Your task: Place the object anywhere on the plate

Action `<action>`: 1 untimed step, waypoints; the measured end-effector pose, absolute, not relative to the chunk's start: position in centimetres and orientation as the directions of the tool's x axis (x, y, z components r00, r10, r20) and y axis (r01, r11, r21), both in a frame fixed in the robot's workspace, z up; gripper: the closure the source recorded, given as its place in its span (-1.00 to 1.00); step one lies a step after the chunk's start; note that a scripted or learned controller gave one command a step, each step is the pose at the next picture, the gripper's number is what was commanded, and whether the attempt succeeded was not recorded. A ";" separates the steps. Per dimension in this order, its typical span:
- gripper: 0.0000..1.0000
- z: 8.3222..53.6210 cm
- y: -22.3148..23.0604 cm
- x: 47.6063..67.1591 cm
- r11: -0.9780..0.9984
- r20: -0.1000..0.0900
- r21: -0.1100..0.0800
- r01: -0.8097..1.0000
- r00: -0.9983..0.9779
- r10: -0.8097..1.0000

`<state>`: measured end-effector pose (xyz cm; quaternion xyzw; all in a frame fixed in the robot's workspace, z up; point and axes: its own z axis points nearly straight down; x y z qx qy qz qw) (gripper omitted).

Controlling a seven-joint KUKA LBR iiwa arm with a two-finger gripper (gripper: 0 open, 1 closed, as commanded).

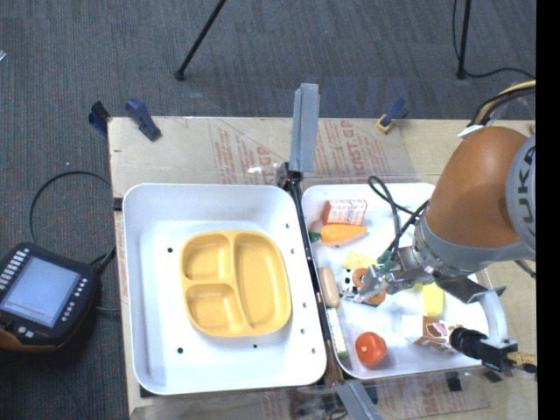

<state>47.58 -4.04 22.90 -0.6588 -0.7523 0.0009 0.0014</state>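
The yellow plate (235, 283) is sitting in the left bin (144, 234). The gripper (374, 281) is reaching down in the right bin (411, 370), among the toy foods near a carrot (343, 233) and a red tomato (371, 348). I cannot tell if its fingers are open or closed, or what they are picking.

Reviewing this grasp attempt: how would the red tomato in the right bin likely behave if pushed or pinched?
The tomato looks round, so it would probably roll on a nudge. Its glossy skin suggests hard plastic, likely slippery between fingers. It sits apart from the gripper.
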 end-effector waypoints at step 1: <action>-1.00 22.9 -4.0 47.6 0.132 0.001 -0.003 0.991 -0.132 0.991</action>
